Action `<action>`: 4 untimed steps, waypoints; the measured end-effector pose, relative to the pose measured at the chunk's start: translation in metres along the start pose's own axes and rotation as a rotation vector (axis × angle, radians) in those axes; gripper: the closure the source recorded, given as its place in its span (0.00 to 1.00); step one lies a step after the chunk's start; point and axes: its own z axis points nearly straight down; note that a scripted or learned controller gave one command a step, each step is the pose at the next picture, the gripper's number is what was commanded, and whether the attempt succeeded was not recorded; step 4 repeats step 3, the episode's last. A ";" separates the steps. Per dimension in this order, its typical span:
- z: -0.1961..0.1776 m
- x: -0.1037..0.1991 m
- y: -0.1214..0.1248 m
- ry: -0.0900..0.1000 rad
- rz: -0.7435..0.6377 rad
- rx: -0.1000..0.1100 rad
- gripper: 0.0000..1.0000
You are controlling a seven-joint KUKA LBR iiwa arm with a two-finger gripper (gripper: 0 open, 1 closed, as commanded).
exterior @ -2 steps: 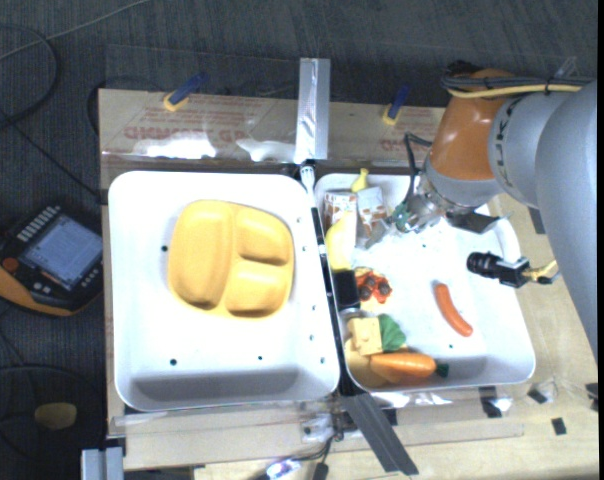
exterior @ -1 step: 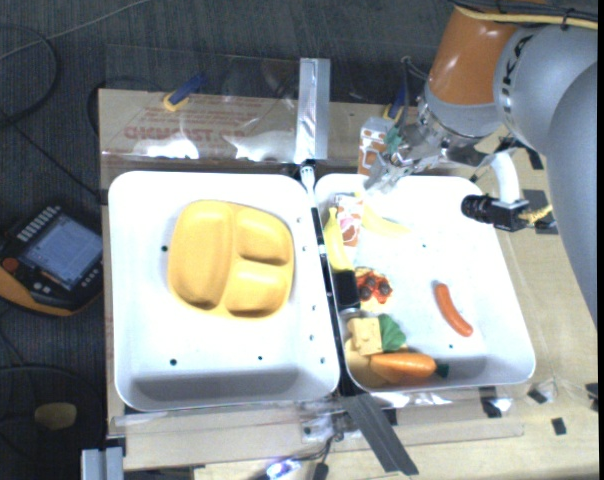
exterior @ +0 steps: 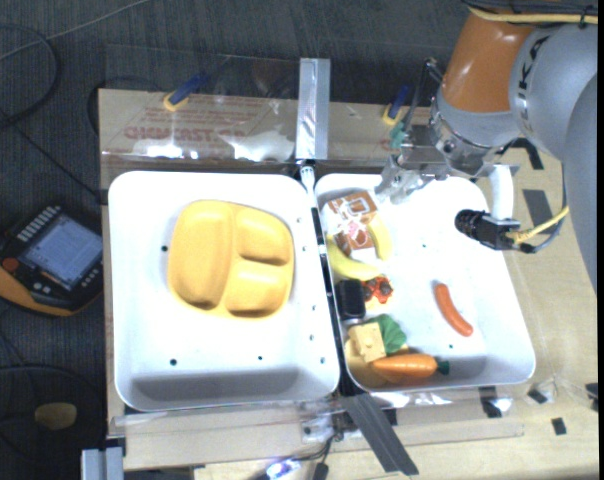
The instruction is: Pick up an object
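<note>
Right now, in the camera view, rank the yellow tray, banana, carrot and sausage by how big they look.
1. yellow tray, by far the largest
2. banana, partly covered by a packet
3. carrot
4. sausage

The carrot and sausage look close; the carrot is thicker.

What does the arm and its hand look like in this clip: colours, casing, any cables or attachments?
The arm has smooth, rounded grey casing with a broad orange band above the wrist. Below the band sits a grey metal wrist block, ending in a small pale hand. Dark cables loop over the orange band, and a white bracket with a black cylindrical unit hangs beside the wrist.
</note>
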 end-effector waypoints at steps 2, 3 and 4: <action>0.040 -0.002 -0.083 0.001 -0.390 0.000 1.00; 0.070 0.038 -0.031 0.001 -0.074 0.001 1.00; 0.070 0.038 -0.031 0.001 -0.074 0.001 1.00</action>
